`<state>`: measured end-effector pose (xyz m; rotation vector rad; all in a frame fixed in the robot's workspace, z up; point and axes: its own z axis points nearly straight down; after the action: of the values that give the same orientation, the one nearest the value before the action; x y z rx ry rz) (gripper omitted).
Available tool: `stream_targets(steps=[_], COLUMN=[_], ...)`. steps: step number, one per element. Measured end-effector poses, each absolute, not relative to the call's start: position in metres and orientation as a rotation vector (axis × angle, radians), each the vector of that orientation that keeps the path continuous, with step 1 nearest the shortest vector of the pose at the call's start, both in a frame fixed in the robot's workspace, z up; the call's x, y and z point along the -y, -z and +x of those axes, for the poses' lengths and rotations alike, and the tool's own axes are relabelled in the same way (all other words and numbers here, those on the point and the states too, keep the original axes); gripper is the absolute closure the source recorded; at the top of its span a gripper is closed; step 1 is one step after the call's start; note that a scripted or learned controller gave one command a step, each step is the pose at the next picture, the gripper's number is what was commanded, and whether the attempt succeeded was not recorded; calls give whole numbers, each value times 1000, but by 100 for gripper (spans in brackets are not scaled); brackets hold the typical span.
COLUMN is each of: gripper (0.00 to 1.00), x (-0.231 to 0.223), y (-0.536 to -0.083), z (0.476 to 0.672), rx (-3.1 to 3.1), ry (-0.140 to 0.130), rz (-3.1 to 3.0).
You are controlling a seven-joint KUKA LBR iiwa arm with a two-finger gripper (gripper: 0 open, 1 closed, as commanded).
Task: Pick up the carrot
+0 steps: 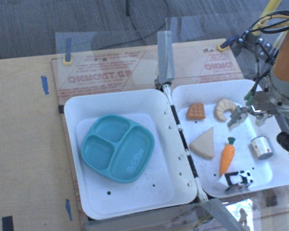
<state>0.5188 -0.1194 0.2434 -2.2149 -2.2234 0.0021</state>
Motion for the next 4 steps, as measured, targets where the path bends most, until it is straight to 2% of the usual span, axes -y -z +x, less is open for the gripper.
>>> stream_targets(steps=[1,2,3,4], gripper=[0,100,100,100], x=[117,122,107,97], y=[-110,-121,-91,-91], z=[514,516,504,485], rx=[2581,2579,2229,1900], ry=[5,8,9,21], rz=[-1802,-1820,-2226,-2518])
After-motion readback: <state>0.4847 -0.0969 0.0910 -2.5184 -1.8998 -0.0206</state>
